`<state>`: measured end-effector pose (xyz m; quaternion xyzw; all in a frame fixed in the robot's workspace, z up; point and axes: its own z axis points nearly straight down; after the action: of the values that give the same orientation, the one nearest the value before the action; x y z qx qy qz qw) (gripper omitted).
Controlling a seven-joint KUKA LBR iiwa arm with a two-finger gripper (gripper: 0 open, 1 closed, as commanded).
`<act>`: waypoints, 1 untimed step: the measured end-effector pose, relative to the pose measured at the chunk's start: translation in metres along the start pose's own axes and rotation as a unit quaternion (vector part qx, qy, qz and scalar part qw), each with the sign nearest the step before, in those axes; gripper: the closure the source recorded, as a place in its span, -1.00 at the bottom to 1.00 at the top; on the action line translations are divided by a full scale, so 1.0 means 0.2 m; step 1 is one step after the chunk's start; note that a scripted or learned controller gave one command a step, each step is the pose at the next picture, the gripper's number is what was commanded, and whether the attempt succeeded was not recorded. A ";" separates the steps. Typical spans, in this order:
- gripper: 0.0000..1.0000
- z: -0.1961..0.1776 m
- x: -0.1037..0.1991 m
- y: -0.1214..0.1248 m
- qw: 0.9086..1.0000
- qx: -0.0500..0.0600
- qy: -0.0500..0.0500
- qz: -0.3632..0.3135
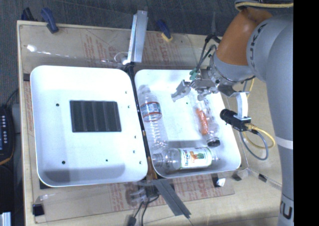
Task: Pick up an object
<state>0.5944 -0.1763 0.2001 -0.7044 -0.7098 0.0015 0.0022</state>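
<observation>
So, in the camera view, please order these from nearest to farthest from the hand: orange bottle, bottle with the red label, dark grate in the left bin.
1. Orange bottle, right bin, just below the hand.
2. Red-label bottle, right bin's left side.
3. Dark grate, left bin.

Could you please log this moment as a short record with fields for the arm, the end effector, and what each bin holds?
arm: reaches in from the right, over the right bin
end effector: above the right bin's upper middle, nothing seen between its fingers
right bin: clear bottle along the left wall; labelled bottle along the near wall; bottle with orange contents at right
left bin: dark ribbed panel
task state: no object lifted yet
</observation>
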 end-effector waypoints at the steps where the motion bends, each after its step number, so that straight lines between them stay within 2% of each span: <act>1: -1.00 -0.16 -0.17 -0.19 1.000 0.000 0.000 -0.022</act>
<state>0.5569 -0.2106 0.2332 -0.6889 -0.7249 0.0009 0.0023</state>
